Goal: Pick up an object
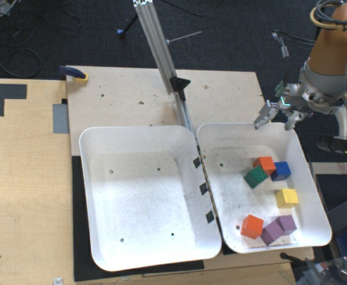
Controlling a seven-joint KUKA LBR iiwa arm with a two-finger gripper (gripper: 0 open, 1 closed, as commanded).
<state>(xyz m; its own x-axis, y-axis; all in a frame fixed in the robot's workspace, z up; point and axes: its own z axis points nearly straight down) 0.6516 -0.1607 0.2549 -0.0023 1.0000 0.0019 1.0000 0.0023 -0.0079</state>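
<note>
My gripper hangs over the far rim of the right bin, its two fingers spread open with nothing between them. Below it in that bin lie several blocks. A green block, an orange block and a blue block cluster together. A yellow block lies nearer the front. At the front edge sit another orange block and two purple blocks.
The left bin stands beside the right one, with small black clips along the shared rim. A slanted metal post rises behind the bins. A blue and yellow clamp lies at the board's far left corner.
</note>
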